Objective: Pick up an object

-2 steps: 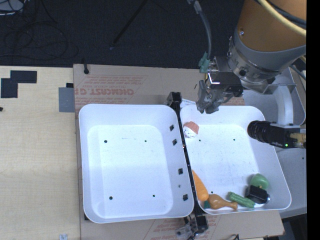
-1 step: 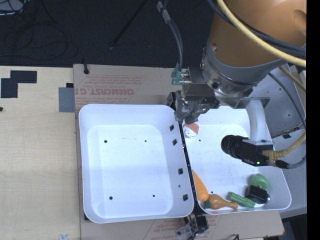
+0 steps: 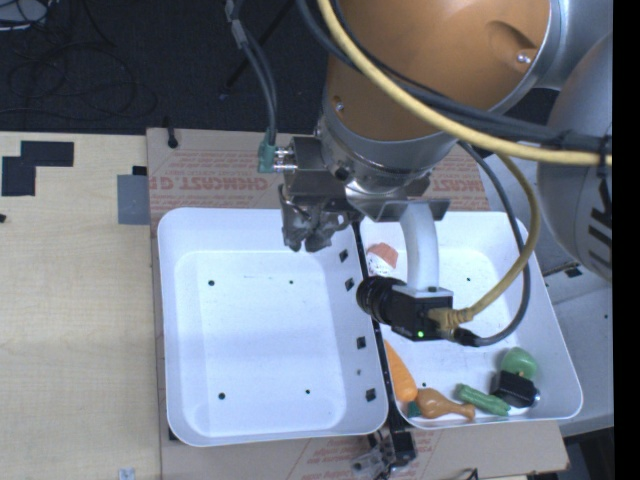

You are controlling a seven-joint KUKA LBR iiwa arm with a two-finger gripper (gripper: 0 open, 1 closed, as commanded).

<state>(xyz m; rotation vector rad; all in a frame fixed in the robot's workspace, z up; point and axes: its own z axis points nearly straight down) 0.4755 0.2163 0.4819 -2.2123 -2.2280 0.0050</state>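
The grey arm with its orange band (image 3: 440, 38) fills the far right of the scene and reaches down over the divide between the two shallow white plastic bins. Its dark two-finger hand (image 3: 310, 230) hangs just above the far right corner of the left bin (image 3: 190, 268); whether it is apart or together I cannot tell, and nothing shows between its tips.

The things to pick lie in the right bin (image 3: 560, 368). An orange carrot-shaped toy (image 3: 401, 373) rests along its left wall, with a tan gourd-shaped toy (image 3: 440, 404) just beside it at the near edge. To the right lie a green stick-shaped piece (image 3: 484, 399), a small black block (image 3: 516, 390) and a round green toy (image 3: 520, 360). A small white and red object (image 3: 381, 259) sits at the far left of that bin, beside the white arm link (image 3: 420, 253).

The bins stand on a brown cardboard sheet (image 3: 210, 173) over the pale wooden table (image 3: 70, 318).
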